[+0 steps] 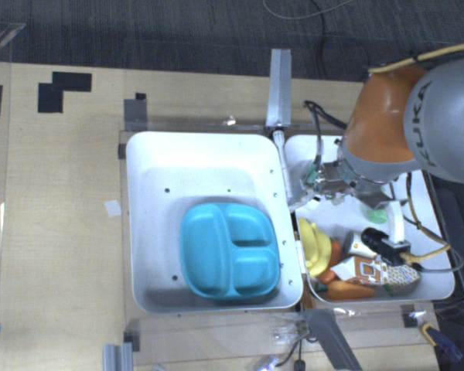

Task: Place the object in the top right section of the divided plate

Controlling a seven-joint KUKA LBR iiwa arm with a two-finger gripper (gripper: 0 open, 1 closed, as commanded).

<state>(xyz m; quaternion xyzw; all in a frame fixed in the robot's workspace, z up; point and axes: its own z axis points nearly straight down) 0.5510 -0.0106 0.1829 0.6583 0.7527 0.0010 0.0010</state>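
Reaching in from the right, the grey arm (441, 114) w/ orange band sets its end effector (322, 184) up and to the right of the divided plate (209, 253), over the neighbouring bin (298, 157). Whether the end effector is released or clenched cannot be told, since the wrist masks it from above. Nothing is seen in its grasp.

Candidate objs. lie heaped just right of the plate, across the wall between the bins:
- a banana (315, 246), curved, smooth, yellow
- a carrot (348, 290), tapered, orange, lying flat
- a printed carton (371, 270), boxy, w/ patterned faces

Which one is the task's obj. cannot be told; none is on the plate. The heap sits at that bin's near end, prob. because the floor slopes up at the walls.

The plate rests flat, open side up, in its own bin (185, 168), so every section is open to a drop from above. It is a turquoise, matte, plastic-looking rounded rectangle. Raised ridges split it into one large well and two small ones. The top right section (253, 224) is shallow w/ soft corners and holds nothing yet.

Both bins are white, shallow and slightly glossy, and stand on a pale wood-grain tabletop (54, 230). Judged stage: the pick is not yet done.
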